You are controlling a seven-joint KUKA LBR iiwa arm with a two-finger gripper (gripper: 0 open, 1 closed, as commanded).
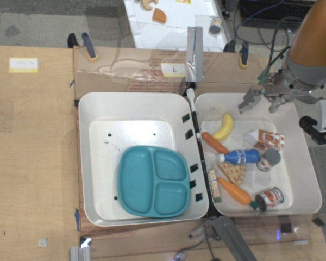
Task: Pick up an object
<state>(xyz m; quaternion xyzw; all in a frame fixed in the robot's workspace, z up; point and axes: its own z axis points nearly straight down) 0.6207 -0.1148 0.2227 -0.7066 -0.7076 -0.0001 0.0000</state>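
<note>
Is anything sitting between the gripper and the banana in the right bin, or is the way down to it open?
Nothing visible stands in the way. The gripper hangs over the far side of the right bin, and the banana lies apart from the other items, with bare bin floor between it and the gripper. The nearest neighbour, the hot dog, lies on its near side.

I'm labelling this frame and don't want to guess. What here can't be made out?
- Tool: small and blurred above the right bin's far edge in the camera view; no object can be seen in it.
- Arm: cut off by the picture's top and right edges.
- Small carton: print too small to read.
- Can: label too small to read.
- Paper tag behind the bins: writing illegible.
</note>
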